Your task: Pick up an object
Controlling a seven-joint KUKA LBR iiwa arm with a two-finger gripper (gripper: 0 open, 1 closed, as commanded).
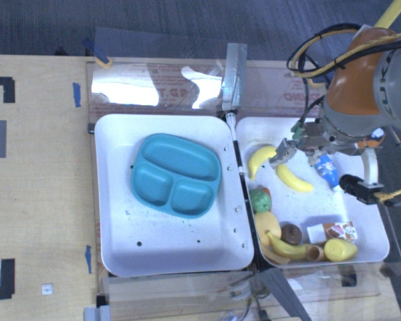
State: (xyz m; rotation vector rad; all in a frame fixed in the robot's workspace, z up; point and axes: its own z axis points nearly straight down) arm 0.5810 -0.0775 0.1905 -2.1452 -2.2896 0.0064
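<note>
Currently the gripper [289, 150] sits over the right bin [381, 236], fingers look slightly spread with nothing pinched between them. Relative to the gripper: one yellow banana [258, 158] lies just to its left, a second banana [294, 178] just below it, a blue-and-white packet [327, 170] just to its right. Well below it, green-red fruit [260, 200], more yellow fruit. Blue divided plate [176, 174] in the left bin [113, 206], well left of the gripper.
</note>
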